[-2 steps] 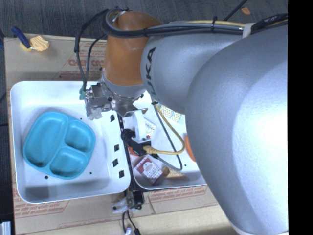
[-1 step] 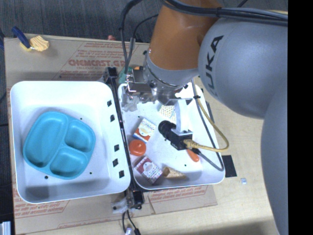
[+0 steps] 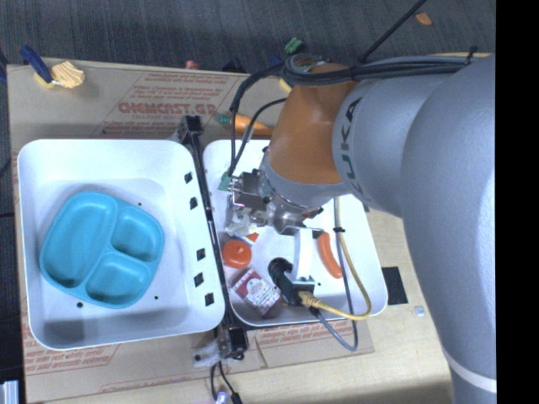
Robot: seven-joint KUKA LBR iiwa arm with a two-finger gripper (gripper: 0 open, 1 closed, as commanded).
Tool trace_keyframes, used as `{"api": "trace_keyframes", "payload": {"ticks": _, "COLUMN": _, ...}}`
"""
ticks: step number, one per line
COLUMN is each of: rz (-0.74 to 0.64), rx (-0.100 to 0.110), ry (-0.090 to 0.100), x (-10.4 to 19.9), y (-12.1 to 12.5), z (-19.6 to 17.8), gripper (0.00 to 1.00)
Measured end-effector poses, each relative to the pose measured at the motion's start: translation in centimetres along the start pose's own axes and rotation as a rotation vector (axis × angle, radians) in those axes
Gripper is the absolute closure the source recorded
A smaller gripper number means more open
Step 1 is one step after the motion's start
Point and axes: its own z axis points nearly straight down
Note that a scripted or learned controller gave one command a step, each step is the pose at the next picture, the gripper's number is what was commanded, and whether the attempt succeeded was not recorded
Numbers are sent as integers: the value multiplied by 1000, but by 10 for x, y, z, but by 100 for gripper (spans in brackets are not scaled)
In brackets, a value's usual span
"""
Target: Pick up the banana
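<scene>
Banana, that's the target, and from this overhead camera I cannot tell where it lies, nor which way its long axis runs. The arm (image 3: pixel 413 133) sweeps in from the right and covers the upper half of the right bin (image 3: pixel 375 289), so a good part of that floor is hidden beneath grey casing and the orange band (image 3: pixel 307 137).

The gripper (image 3: pixel 244 221) is down low over the right bin, near its left wall, and it sits just above a small orange object (image 3: pixel 237 252). Open or closed? It can't be made out, because the metal head is seen from above and the working end is tucked under it. Nothing can be seen held in it.

In the uncovered part of that bin, a red-and-white packet (image 3: pixel 255 291) lies near the front edge, just below the small orange object. A slim orange-red piece (image 3: pixel 328 255) lies to the right, its length running roughly top to bottom of the frame. A yellow cable (image 3: pixel 358 289) loops down from the arm across the bin's front right corner.

Over to the left bin (image 3: pixel 34 167) — a blue compartment plate (image 3: pixel 101 249) lies flat in the middle, well apart from the gripper.

Behind the bins, on the brown bench top (image 3: pixel 152 99), a small yellow-and-blue item (image 3: pixel 59 74) sits at the far left corner. An orange stick (image 3: pixel 251 125) pokes out beside the arm.
</scene>
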Motion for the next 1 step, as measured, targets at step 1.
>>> {"api": "trace_keyframes", "payload": {"ticks": 1, "rz": -28, "rx": 2, "ry": 0, "x": 90, "y": -30, "z": 27, "gripper": 100}}
